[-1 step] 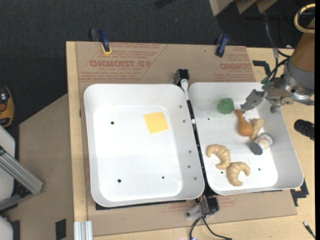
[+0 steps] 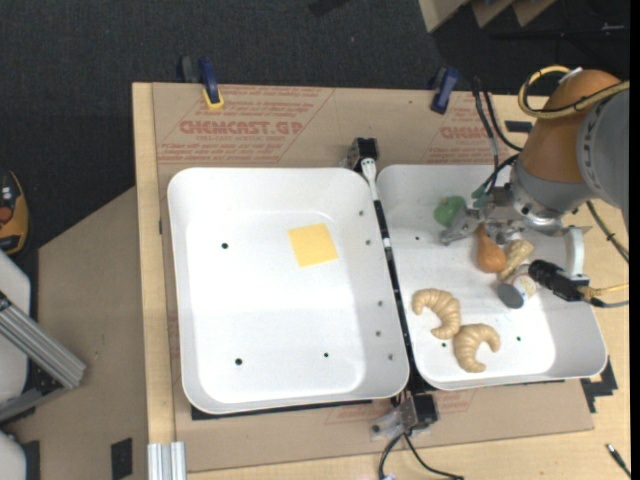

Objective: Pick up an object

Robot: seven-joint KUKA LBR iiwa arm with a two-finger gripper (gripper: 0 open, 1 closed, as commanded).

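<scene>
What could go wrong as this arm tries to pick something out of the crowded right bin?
1. The tool sits among a green piece, a brown item and a small grey piece, so it might nudge them aside rather than grip one.
2. The two croissants lie close together; reaching for one could shove the other.

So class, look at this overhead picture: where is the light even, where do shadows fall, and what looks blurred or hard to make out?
Camera view: light falls evenly on the left bin, and the yellow square is crisp; the croissants cast small soft shadows in the right bin; the gripper and the things under it are cluttered and hard to make out; the floor beyond the bench is dark.
</scene>
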